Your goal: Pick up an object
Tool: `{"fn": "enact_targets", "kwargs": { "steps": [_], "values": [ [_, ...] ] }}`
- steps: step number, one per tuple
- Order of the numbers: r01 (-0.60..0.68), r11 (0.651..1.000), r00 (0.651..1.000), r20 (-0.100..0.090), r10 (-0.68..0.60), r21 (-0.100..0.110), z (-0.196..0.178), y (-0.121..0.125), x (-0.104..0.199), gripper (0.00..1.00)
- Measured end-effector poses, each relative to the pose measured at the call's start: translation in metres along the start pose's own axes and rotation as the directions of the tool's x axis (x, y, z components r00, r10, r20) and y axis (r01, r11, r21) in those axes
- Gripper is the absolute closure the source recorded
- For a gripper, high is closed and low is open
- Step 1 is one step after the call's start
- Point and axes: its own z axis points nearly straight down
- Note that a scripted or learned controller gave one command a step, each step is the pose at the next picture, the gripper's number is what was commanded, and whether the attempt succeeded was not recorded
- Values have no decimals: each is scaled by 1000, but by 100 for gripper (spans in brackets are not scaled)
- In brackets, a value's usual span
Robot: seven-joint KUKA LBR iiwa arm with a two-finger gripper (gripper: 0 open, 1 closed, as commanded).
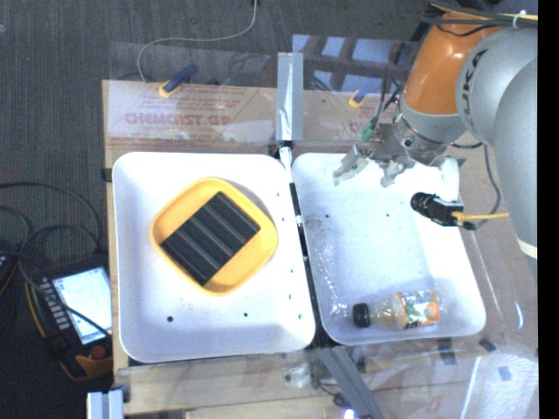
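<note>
In the left bin [131, 234] lies a yellow dish with a black ridged pad [214, 236], so steer toward the bottle [400, 311] lying at the right bin's [384, 234] near edge, since your gripper [370, 169], fingers spread and empty, hovers over the far end.

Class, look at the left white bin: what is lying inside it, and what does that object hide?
Inside the left bin lies a yellow dish with a black ribbed insert on top. The bin floor under the dish is covered, so anything beneath cannot be seen.
</note>
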Motion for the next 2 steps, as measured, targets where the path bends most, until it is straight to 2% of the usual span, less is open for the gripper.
{"fn": "enact_targets", "kwargs": {
  "steps": [1,2],
  "values": [
    [-19,1000,1000,0,19,1,6,-143,3,0],
    [92,996,996,0,-92,-1,92,-159,-79,0]
  ]
}}
